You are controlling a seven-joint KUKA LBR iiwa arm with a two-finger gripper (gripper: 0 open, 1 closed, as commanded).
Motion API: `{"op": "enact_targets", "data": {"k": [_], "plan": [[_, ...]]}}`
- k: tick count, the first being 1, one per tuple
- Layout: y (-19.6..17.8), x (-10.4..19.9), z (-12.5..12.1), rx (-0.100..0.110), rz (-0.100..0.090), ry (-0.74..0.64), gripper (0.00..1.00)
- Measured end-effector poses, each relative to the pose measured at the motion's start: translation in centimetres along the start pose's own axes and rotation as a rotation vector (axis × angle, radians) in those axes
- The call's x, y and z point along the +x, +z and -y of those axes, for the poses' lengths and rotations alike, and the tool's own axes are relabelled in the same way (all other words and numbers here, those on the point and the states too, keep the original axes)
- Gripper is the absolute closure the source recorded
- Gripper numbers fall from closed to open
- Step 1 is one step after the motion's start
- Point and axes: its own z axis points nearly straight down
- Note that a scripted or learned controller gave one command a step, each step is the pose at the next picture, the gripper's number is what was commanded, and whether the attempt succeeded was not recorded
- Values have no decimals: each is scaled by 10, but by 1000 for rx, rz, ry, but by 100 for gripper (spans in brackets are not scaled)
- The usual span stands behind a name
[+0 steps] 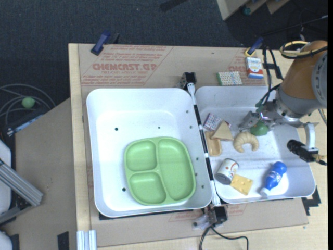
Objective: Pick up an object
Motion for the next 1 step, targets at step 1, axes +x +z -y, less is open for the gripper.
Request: {"op": "enact_targets", "data": {"k": [1], "plan": [[0,14,-2,0,-1,-1,0]]}}
